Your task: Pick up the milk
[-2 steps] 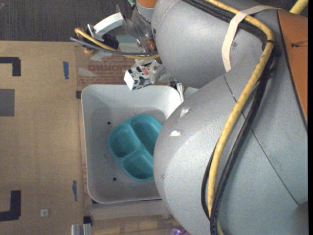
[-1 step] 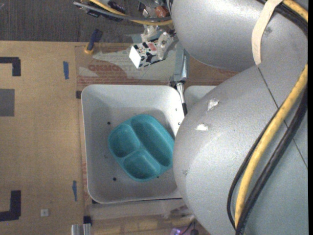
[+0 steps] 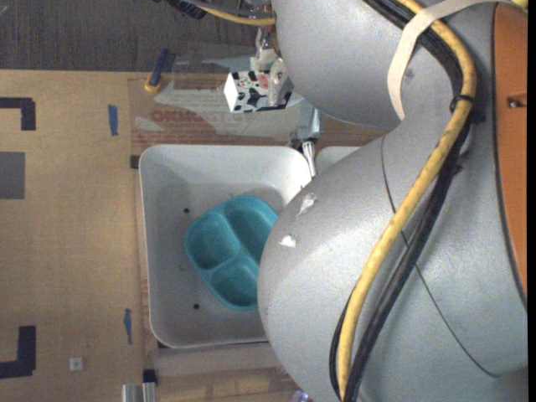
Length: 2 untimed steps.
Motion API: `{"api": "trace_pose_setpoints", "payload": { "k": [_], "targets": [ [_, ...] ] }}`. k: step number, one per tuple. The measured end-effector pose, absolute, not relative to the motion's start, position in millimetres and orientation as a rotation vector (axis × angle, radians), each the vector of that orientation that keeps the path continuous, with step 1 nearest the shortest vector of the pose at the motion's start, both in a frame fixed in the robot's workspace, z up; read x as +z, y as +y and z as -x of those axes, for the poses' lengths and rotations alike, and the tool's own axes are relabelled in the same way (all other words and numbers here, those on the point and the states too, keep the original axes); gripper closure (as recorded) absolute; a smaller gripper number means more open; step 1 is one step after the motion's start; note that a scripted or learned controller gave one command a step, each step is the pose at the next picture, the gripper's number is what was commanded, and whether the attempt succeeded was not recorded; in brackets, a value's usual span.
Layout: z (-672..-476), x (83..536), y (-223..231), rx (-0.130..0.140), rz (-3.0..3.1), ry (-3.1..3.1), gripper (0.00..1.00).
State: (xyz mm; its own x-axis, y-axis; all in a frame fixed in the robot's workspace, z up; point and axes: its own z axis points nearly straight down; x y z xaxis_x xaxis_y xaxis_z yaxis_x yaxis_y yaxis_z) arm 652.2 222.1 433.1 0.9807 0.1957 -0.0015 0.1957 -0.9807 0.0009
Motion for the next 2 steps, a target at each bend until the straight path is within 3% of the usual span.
{"api": "trace_pose_setpoints", "payload": {
  "k": [1, 2],
  "targets": [
    [-660.3, 433, 226, -0.002, -3.124, 0.328, 1.00],
    [-651.7, 323, 223, -0.009, -3.123, 0.331, 1.00]
  ]
}}
